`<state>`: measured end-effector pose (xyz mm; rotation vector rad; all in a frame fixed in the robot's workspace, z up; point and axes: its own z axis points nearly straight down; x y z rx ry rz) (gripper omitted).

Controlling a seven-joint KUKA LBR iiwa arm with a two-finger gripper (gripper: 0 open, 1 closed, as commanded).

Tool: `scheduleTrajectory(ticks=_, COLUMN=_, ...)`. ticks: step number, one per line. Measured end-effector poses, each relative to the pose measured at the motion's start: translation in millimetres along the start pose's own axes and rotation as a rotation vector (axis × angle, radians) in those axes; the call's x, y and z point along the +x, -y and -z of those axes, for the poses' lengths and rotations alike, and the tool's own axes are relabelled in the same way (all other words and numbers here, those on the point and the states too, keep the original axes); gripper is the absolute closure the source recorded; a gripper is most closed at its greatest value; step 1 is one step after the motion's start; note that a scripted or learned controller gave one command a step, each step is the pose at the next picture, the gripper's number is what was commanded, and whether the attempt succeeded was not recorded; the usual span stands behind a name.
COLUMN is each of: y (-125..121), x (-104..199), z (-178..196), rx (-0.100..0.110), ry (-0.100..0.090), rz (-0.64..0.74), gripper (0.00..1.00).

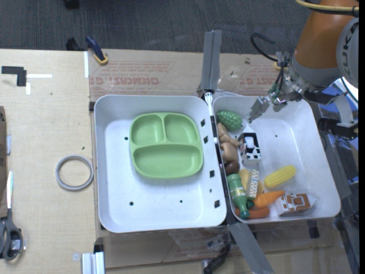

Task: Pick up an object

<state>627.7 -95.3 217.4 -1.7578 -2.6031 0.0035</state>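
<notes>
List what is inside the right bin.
The right bin holds a green cone, corn, carrot, green bottle and small carton; items piled underneath are covered.

Two white bins on the worktop [45, 130]. Left bin [108, 198] holds a green divided plate [166, 144]. Right bin [302, 124] has toys crowded along its left wall: green bumpy fruit [230, 119], black-and-white block [250, 146], corn cob [279, 176], carrot [267, 199], green bottle [238, 192], small carton [295, 204]. Claw [256, 110] hangs over the right bin's upper part, nothing between its fingers. Tape ring [74, 172] and scissors [10, 233] lie on the worktop at left.
</notes>
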Motion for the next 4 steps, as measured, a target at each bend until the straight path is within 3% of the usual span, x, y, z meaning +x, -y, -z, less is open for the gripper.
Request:
scheduleTrajectory(ticks=1, y=-2.2, x=-15.7, z=-124.8, rx=-0.005, ry=0.003, rz=0.078, gripper=0.00)
scheduleTrajectory(ticks=2, y=24.1, x=1.2, z=-125.1, rx=-0.004, ry=0.001, rz=-0.151, gripper=0.00)
scheduleTrajectory(ticks=3, y=24.6, x=0.2, z=-118.8, rx=-0.002, ry=0.000, rz=-0.153, gripper=1.00)
scheduleTrajectory(ticks=4, y=-56.5, x=55.8, z=-25.3, rx=0.002, ry=0.000, rz=-0.181, gripper=1.00)
